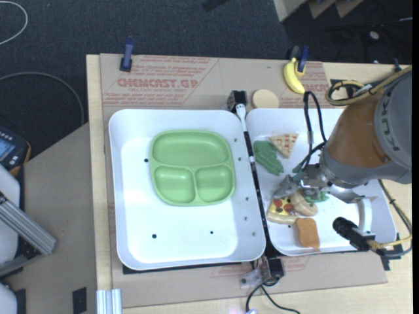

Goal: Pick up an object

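While the bench itself is just a brown board with red CHEMCAST lettering printed across the back, it sits over dark blue-grey carpet, with a few cables snaking around the left side of the floor. Two white bins sit side by side on it. The left bin has one green divided plate with three compartments in it, and that's all. The right bin has the toy food: one waffle-patterned wedge near the back, one green leafy piece just beside it, one pizza slice toward the front, and one orange-brown nugget-looking block just in front of that. There's also a tan piece right next to the pizza. One yellow banana and one tan disc lie on the board behind the bins. The gripper is down in the right bin just above the pizza slice; honestly can't tell how it's set.
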Available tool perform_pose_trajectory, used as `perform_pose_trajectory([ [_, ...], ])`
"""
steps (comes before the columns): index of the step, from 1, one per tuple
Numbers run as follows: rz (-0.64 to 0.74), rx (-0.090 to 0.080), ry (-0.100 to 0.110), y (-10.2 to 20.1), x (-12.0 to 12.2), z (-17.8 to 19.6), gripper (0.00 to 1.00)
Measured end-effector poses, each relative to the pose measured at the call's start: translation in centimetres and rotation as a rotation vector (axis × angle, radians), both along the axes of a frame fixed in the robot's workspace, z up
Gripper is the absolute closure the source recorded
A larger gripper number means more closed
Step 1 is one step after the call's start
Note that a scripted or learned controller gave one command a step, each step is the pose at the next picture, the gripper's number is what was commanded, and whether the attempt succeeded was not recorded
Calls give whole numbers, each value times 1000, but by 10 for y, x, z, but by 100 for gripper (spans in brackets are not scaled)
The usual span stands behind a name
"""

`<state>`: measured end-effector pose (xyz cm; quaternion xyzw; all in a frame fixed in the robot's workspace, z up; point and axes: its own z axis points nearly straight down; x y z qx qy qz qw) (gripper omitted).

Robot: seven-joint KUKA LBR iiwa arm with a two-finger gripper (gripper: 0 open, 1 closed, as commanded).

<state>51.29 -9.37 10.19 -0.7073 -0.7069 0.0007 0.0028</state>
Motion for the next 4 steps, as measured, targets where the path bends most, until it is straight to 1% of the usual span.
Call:
perform_pose_trajectory([
  [1,7,-1,-11,56,-33,87,0],
  [2,1,-3,-8,52,-33,93,100],
  [3,10,1,-7,137,-28,112,100],
  [4,4,1,-26,153,-28,357,100],
])
